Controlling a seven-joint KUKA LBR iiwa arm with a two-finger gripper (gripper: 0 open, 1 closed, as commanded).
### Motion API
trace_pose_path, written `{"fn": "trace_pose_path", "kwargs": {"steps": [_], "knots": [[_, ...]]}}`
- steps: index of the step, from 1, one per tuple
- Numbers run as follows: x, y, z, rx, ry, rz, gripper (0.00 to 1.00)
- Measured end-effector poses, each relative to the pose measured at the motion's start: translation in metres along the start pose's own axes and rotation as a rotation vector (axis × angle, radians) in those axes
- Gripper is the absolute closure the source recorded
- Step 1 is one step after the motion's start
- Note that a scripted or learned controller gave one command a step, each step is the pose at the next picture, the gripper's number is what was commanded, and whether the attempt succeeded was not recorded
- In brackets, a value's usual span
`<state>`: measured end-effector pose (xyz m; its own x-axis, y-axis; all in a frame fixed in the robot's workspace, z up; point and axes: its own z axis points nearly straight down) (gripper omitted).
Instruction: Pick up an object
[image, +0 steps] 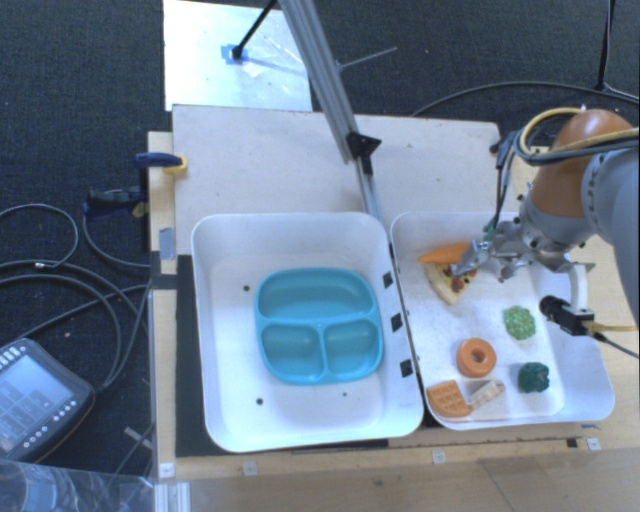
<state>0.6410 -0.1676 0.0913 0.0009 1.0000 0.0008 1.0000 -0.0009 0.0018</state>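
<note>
The right bin (590, 395) holds several toy foods. A pizza slice (447, 287) lies at its upper left, with an orange wedge (441, 255) just above it. My gripper (468, 264) reaches in from the right and sits low, right at the upper edge of the pizza slice and beside the orange wedge. Further down lie an orange donut (476, 357), a light green round piece (518, 322), a dark green broccoli (533, 377), an orange waffle piece (448, 399) and a small beige piece (487, 391).
The left bin (225, 300) holds a blue divided plate (320, 325). A slanted metal pole (335, 95) runs down to the gap between the bins. A black connector with a yellow cable (560, 314) hangs off the arm over the right bin.
</note>
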Motion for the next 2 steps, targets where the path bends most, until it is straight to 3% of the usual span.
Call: {"fn": "trace_pose_path", "kwargs": {"steps": [1,2], "knots": [[0.0,0.002,-0.015,-0.008,-0.002,-0.001,1.0],[0.001,-0.001,-0.078,-0.007,-0.003,-0.002,1.0]]}}
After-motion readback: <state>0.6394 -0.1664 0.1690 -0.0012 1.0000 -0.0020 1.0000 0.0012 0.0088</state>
